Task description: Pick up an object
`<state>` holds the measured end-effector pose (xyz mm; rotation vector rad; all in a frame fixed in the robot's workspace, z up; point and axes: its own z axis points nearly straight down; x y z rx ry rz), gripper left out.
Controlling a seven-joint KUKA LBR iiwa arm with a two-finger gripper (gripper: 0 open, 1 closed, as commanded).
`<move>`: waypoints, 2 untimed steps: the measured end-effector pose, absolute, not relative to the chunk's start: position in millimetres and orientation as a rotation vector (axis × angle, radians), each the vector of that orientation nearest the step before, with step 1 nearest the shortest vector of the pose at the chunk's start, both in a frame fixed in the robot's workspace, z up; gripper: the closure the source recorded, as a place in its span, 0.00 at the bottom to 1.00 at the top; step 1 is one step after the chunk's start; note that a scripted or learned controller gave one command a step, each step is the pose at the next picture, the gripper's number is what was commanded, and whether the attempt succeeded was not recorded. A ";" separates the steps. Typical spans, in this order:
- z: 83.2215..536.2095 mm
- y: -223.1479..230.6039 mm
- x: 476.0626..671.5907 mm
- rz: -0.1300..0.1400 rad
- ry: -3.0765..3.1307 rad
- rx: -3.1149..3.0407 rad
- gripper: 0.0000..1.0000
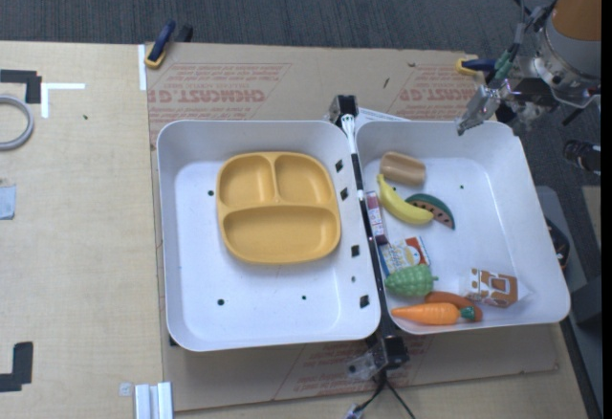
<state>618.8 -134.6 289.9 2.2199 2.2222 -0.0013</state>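
While the left bin [182, 245] is carrying just a yellow divided plate [278, 207], which is sitting a little toward its far edge with the single wide compartment facing the near edge, the right bin [497, 207] is holding all the small items. Running along that bin's left wall, a slim packet [373, 213] is lying lengthwise, and just nearer than it a small blue and white carton [397, 254] is lying flat. Near the far left corner a brown bread roll [403, 167] is resting, and a yellow banana [402, 203] is curving just below it, touching a watermelon slice [436, 210] on its right side. Toward the near edge a green bumpy vegetable [409, 281] is sitting against the carton, and an orange carrot [427, 313] is lying along the near rim with a second reddish piece [449, 298] just behind it. Closer to the near right corner, a small brown and white box [494, 286] is lying apart from the rest. Above the far right corner of this bin, the gripper [483, 111] is hanging outside the rim, well apart from every item, with nothing between its fingers; how widely they are standing, I cannot tell.
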 end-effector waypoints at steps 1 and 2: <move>92.2 -98.2 592.1 -0.001 2.478 1.932 0.00; 104.9 -99.7 594.9 0.005 2.468 1.930 1.00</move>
